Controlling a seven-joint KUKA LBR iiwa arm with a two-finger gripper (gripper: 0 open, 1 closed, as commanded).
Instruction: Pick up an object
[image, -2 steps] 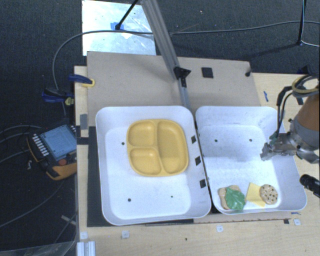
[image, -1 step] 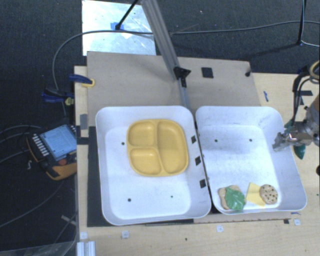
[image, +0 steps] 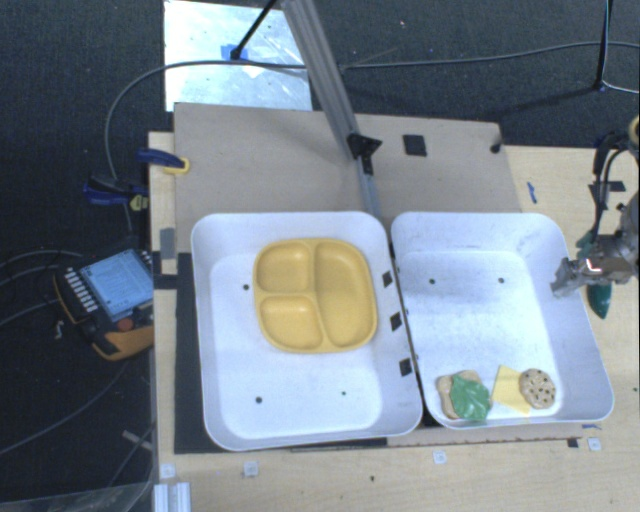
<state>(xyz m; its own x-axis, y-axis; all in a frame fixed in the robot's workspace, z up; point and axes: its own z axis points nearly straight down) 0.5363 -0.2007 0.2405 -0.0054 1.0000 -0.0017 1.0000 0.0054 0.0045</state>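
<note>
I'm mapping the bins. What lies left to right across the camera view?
Yellow plate → green toy → cheese slice → cookie → gripper

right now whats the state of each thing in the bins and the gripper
yellow plate: flat, right way up, in the left bin
green toy: lying at the right bin's near edge, overlapping a tan piece
cheese slice: flat, beside the green toy
cookie: flat, touching the cheese slice
gripper: at the right bin's right rim, away from the food

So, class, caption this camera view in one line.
Yellow plate in left bin; toy food in right bin; tool at its edge.
</note>
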